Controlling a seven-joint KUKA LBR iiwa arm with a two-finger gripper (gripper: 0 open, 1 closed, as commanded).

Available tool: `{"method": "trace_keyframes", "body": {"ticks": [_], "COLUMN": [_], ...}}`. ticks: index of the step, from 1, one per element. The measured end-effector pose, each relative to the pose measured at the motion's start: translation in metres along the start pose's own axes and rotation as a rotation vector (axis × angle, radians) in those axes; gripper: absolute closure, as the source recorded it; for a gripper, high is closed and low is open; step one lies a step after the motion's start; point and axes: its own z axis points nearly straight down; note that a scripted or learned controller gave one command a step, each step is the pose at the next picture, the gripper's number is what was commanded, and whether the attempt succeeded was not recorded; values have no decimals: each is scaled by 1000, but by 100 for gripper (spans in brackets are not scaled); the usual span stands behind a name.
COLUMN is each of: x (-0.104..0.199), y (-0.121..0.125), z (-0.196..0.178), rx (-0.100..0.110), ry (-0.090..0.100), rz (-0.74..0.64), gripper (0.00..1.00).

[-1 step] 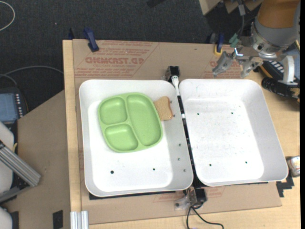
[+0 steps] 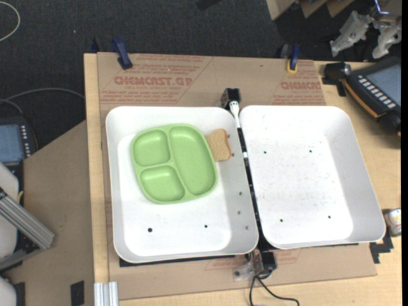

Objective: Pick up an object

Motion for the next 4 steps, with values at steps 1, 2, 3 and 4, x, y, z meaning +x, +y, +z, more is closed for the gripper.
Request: {"method": "trace_keyframes", "body": {"ticks": [1,2,3,4], "x": [-15,-23,35,32], "y": [-46,-108,-152,-149], "z": [-78,-78,-78,-89], "rx": [9,21,22,18], "ry": [1,5,7,4], "rz": [3,4,-5,0], "gripper": [0,0,0,100]}}
